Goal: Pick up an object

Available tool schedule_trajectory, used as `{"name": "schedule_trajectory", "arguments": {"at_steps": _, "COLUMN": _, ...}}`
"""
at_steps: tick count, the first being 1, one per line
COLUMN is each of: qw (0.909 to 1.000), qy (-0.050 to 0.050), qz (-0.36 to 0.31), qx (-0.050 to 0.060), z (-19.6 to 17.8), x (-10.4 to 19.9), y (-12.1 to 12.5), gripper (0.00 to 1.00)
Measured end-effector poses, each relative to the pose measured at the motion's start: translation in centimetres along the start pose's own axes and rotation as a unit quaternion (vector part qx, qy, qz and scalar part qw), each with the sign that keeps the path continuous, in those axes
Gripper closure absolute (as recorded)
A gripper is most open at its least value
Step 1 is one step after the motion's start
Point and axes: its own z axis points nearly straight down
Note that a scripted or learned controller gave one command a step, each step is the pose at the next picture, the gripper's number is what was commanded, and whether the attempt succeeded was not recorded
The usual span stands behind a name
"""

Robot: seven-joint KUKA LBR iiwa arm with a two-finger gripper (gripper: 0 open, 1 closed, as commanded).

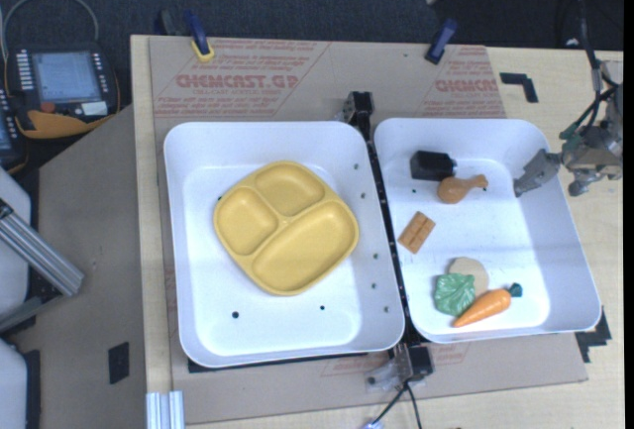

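At right bin's far-right rim, hand hovered, grip state indiscernible; best approach: descend squarely over drumstick.

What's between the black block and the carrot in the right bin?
Camera view: the orange wafer sits between black block and carrot, slightly left of the line.

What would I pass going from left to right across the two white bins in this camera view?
Yellow divided plate → wafer-like biscuit → black block → green leafy piece → toy drumstick → toy carrot → the robot's gripper at the right bin's far edge.
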Motion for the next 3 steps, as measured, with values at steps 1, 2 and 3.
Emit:
{"name": "schedule_trajectory", "arguments": {"at_steps": 1, "qw": 1.0000, "qy": -0.002, "qz": -0.002, "qx": -0.007, "z": -0.7, "x": 0.1, "y": 0.3, "gripper": 0.00}}
{"name": "schedule_trajectory", "arguments": {"at_steps": 2, "qw": 1.0000, "qy": -0.001, "qz": -0.002, "qx": -0.005, "z": 3.5, "x": -0.3, "y": 0.5, "gripper": 0.00}}
{"name": "schedule_trajectory", "arguments": {"at_steps": 3, "qw": 1.0000, "qy": 0.000, "qz": -0.002, "qx": -0.004, "z": 8.0, "x": -1.0, "y": 0.6, "gripper": 0.00}}
